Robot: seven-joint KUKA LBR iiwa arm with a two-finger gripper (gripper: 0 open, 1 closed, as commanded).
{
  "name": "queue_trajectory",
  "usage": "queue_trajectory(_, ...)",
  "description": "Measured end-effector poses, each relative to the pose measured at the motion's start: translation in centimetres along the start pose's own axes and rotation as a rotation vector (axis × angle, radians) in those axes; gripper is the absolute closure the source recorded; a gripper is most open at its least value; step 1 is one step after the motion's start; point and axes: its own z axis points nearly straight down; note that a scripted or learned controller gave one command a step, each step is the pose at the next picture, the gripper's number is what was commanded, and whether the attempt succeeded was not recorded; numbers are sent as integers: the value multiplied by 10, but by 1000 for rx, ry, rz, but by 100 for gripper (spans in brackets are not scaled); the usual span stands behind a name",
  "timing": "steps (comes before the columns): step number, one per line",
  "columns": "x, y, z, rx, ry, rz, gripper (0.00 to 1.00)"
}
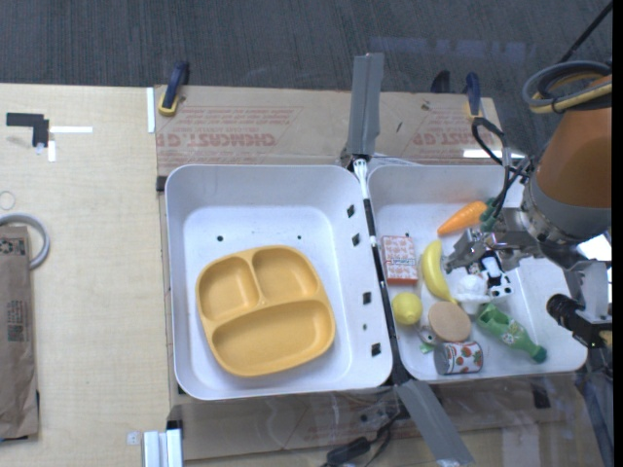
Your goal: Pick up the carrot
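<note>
Approach phase | carrot (461,217) lies in my right bin (409,178), far side, just beyond the banana (433,270) | my pincer (474,251) hangs just beside it, fingers apart, nothing between them | next: shift over carrot, descend, close.

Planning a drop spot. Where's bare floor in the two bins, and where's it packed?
Left bin: bare floor along the far wall and the right side, around the yellow plate. Right bin: bare strip along the far wall beyond the carrot. Crowded from the banana to the green bottle, where the gripper sits.
</note>
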Motion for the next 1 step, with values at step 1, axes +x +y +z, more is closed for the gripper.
queue_trajectory(1,-30,-28,71,0,1,151,0)
